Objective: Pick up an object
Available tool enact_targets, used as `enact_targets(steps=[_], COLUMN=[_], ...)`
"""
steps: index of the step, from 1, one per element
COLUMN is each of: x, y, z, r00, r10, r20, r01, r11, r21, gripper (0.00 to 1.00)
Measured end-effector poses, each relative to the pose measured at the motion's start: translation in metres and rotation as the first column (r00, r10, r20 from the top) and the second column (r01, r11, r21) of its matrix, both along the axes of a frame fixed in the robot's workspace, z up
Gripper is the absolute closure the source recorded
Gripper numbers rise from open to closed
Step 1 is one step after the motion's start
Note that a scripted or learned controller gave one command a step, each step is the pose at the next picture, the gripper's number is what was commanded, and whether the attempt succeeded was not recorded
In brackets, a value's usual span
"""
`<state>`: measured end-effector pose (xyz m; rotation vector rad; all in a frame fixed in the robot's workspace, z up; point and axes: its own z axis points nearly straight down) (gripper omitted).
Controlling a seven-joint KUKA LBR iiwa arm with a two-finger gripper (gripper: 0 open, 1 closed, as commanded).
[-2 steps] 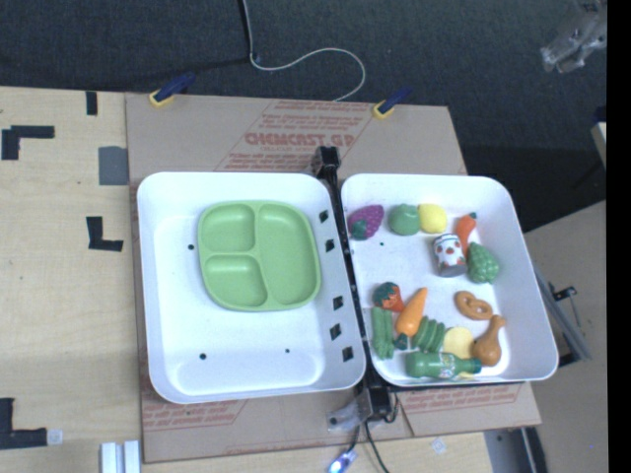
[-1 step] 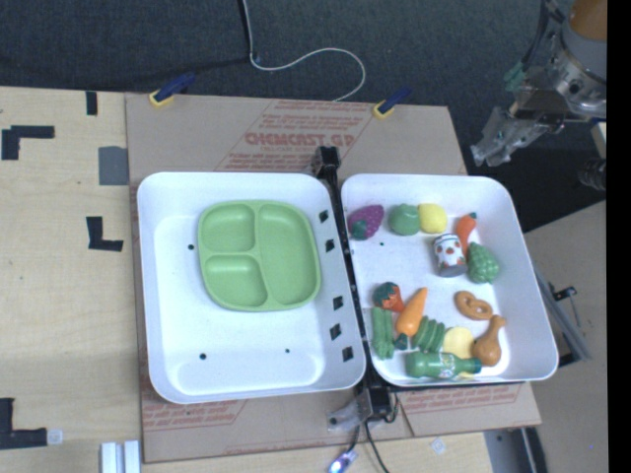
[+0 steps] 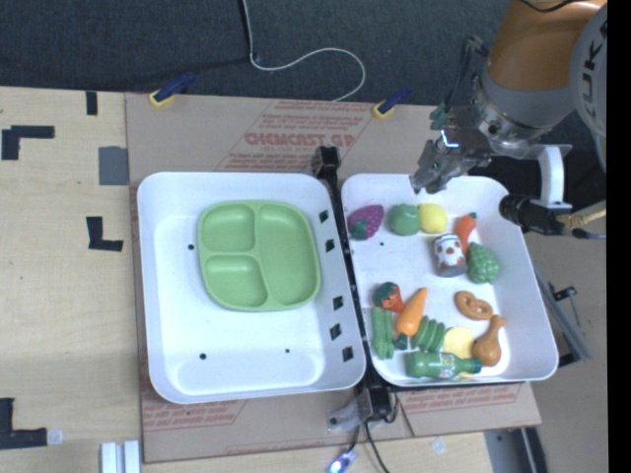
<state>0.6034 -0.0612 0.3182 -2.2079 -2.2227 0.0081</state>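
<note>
A single fixed camera is mounted above the counter [image 3: 59, 264] and is directed downward at a slant, so that the far edge lies toward the top of the frame. Both white bins are framed whole: the left bin [image 3: 168, 294] near the centre, the right bin [image 3: 523, 304] toward the right. The arm [image 3: 537, 57] is seen entering from the upper right. The scene is viewed from a moderate distance, with dark floor [image 3: 118, 18] beyond the counter.
</note>
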Motion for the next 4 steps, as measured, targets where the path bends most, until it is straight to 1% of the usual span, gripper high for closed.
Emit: enact_targets(steps=[1, 2, 3, 4], x=[0.013, -0.034, -0.064, -0.019], y=[0.075, 0.172, 0.123, 0.124], z=[-0.050, -0.077, -0.036, -0.080], r00=[1.000, 1.000, 1.000, 1.000], r10=[0.001, 0.005, -0.008, -0.005], r20=[0.005, 0.002, 0.008, 0.008], r01=[-0.001, -0.005, 0.008, 0.005], r11=[1.000, 1.000, 1.000, 1.000], r21=[-0.002, 0.000, -0.003, -0.004], gripper=[1.00, 1.00, 1.00, 1.00])
